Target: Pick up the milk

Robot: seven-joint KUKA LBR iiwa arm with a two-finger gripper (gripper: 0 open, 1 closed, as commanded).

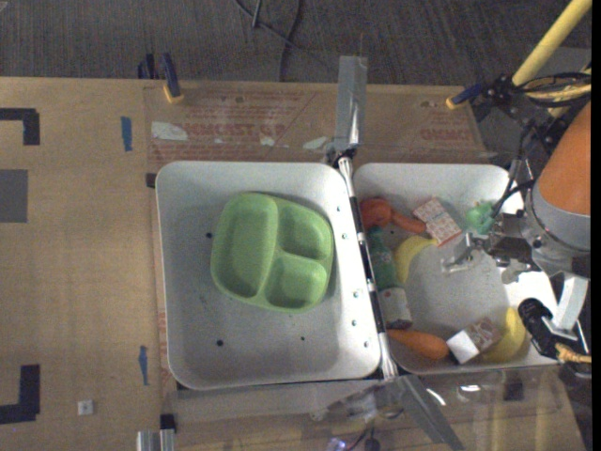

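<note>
Orange-banded arm point(568, 191) low over right bin point(488, 178), fingers point(457, 259) near milk point(438, 220), their spread impossible to tell.

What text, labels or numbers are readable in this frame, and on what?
Nothing reads cleanly.
Red stencilled lettering on the bench board behind the left bin: upside down and blurred, unreadable.
Red lettering on the board behind the right bin: blurred, unreadable.
Small carton with red pattern in the right bin: print too small.
Carton at the bin's front edge: print too small.
Green bottle's label: too small.
</note>
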